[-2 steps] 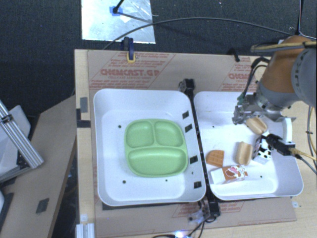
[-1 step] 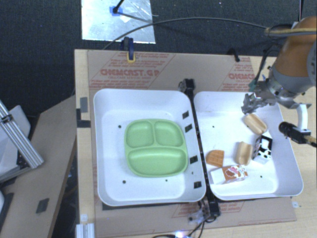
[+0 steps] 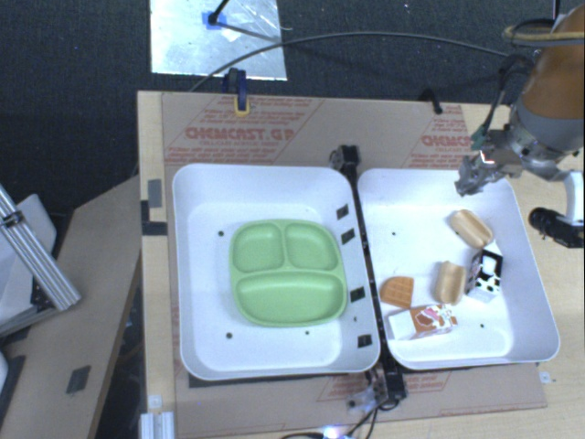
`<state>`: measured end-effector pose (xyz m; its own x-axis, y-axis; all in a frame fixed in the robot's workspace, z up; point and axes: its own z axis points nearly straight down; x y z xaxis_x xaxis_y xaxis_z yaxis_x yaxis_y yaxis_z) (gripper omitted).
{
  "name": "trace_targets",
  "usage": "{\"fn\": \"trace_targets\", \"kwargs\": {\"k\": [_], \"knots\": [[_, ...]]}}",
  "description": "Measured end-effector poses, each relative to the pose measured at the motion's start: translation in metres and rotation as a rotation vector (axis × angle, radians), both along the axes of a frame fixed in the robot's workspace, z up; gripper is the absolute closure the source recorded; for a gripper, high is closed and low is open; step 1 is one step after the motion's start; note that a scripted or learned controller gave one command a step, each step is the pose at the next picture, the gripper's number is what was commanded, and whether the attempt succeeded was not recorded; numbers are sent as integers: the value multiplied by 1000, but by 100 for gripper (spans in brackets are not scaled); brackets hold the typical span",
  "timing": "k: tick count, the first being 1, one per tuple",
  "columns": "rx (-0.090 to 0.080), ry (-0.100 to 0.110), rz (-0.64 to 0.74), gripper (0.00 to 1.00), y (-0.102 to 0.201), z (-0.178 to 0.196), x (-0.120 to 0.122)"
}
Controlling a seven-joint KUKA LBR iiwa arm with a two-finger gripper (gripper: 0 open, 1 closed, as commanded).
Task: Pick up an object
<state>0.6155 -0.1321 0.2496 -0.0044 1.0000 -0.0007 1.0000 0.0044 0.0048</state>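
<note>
Two shallow white bins are seen side by side on a bench covered by a brown sheet with red lettering. The left bin carries a green divided plate, which lies flat near the middle of its floor, three compartments facing up.

The right bin holds the loose objects, all gathered toward its right and near edges. A tan bread roll lies close to the right wall, about halfway along it. Below it, a second tan roll lies nearly upright in the view, just beside a black-and-white block that sits against the right wall. A round brown waffle is placed to the left of the second roll, apart from it. A red-and-white packet lies near the bin's near edge, just below the waffle.

The gripper is found over the far right corner of the right bin, above and apart from the upper roll; nothing is seen between its fingers, and whether they are spread or pressed together cannot be told from this view. The grey arm with its orange band reaches in from the right.

A blue clamp is fixed at the far edge of the bench.
</note>
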Motion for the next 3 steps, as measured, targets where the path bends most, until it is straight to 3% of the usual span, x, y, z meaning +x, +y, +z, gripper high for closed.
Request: {"fn": "trace_targets", "kwargs": {"k": [3], "knots": [[2,5,5,100,163,-12,-2]]}}
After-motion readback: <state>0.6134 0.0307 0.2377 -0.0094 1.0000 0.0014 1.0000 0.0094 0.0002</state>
